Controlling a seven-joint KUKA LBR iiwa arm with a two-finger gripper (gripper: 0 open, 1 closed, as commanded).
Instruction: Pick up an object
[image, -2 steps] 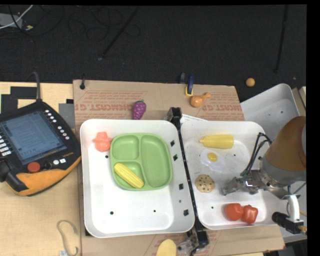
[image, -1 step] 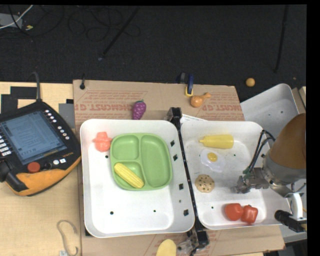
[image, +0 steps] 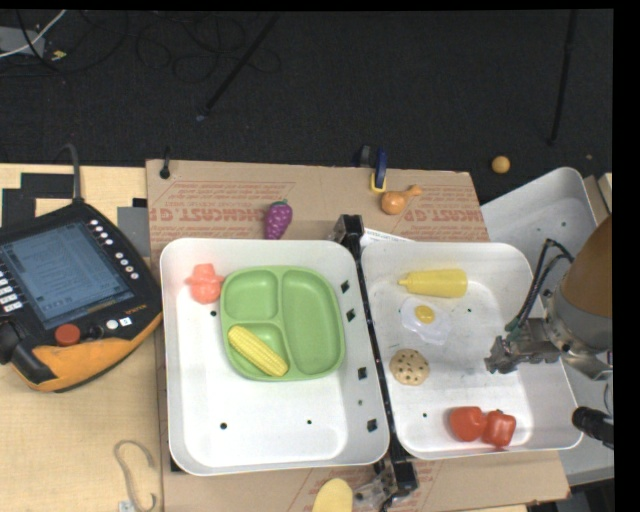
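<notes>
Jaws (image: 500, 360): low over the right shallow white bin (image: 520, 270), at its three o'clock edge; spread or pressed together, I cannot tell (too dark).
Right bin: yellow plastic squash (image: 436, 283) at twelve o'clock, fried-egg toy (image: 424, 316) just below, round cookie (image: 409, 368) at eight, red plastic pepper (image: 481, 425) at five, apart from the jaws.
Left bin: green divided plate (image: 310, 320) carrying a yellow corn cob (image: 257, 350).
</notes>
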